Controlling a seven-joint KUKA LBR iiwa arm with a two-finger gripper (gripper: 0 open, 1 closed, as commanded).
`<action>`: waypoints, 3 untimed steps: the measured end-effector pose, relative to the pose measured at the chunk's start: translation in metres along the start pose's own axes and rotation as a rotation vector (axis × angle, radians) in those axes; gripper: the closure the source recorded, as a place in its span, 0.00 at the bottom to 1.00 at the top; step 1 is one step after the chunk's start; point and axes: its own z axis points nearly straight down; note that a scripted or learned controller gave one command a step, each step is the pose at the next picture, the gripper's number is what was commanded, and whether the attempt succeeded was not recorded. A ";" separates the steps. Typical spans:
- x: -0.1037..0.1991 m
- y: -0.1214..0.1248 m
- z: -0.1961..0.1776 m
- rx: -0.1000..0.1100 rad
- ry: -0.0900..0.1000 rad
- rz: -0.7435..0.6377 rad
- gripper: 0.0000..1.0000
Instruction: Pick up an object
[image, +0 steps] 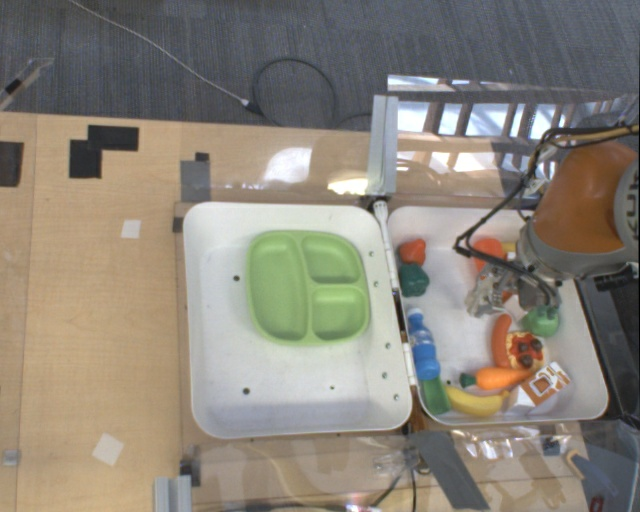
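Observation:
The right bin (450, 345) holds several toy foods: a red piece (411, 249) and a dark green piece (413, 281) near its left wall, a blue bottle (422, 345), a yellow banana (474, 401), an orange carrot (499, 378), a pizza slice (524, 349), a green round piece (544, 322) and an orange-white box (546, 381). My gripper (496, 296) hangs over the middle of this bin, just left of the green round piece and above the pizza slice. Nothing is visibly between its fingers. An orange item (489, 247) lies partly under the wrist.
The left bin (215, 390) carries a light green divided plate (308, 285). A metal frame (480, 110) stands behind the right bin. Black cables (500, 215) loop off the wrist. Bare wooden bench (90, 320) spreads to the left.

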 end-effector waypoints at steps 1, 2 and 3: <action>0.043 -0.065 -0.073 -0.001 0.014 -0.455 1.00; 0.043 -0.062 -0.072 -0.004 0.016 -0.459 0.00; -0.052 -0.039 0.007 -0.009 0.015 -0.536 0.00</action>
